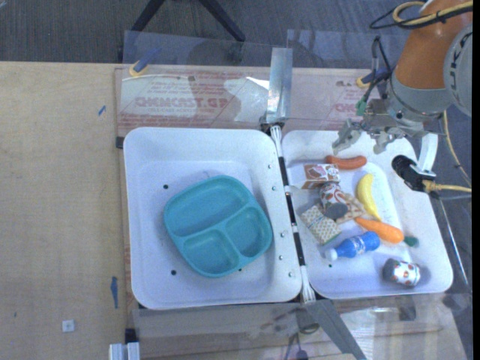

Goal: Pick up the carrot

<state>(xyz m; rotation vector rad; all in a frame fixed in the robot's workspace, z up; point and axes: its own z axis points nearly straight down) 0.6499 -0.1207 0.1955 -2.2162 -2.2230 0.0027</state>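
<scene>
The carrot, orange with a small green tip, lies in the right bin toward its near right side, just below a yellow banana. My gripper hangs over the far edge of that bin, well behind the carrot and just above a red sausage. Its fingers are spread open and hold nothing.
Around the carrot lie a blue bottle, a silver and red ball, and several small packets. In the left bin sits a teal divided plate. A black cable fitting hangs at the right.
</scene>
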